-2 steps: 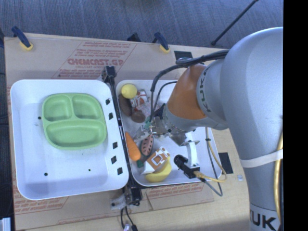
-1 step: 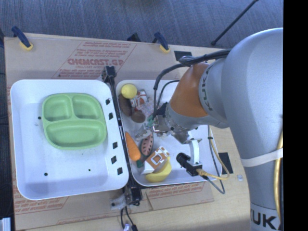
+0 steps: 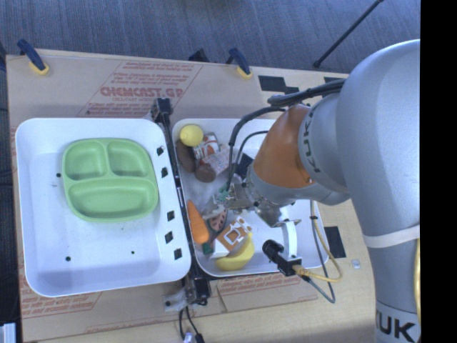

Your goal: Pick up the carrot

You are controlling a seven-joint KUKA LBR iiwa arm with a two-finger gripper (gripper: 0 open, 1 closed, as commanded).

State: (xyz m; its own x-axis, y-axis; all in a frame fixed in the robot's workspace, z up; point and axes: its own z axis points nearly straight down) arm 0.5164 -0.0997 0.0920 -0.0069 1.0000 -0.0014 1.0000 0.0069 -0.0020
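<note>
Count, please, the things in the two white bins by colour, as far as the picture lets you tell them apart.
Green: 1, the divided plate in the left bin.
Yellow: 2, the lemon and the banana.
Orange: 1, the carrot.
Brown: 1, a rounded item.
Mixed colours: 2, small printed boxes.
Total: 7. More may be hidden under the arm.

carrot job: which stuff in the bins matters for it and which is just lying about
Belongs to the job:
carrot
tool
right bin

Just lying about:
lemon
banana
green divided plate
left bin
</note>
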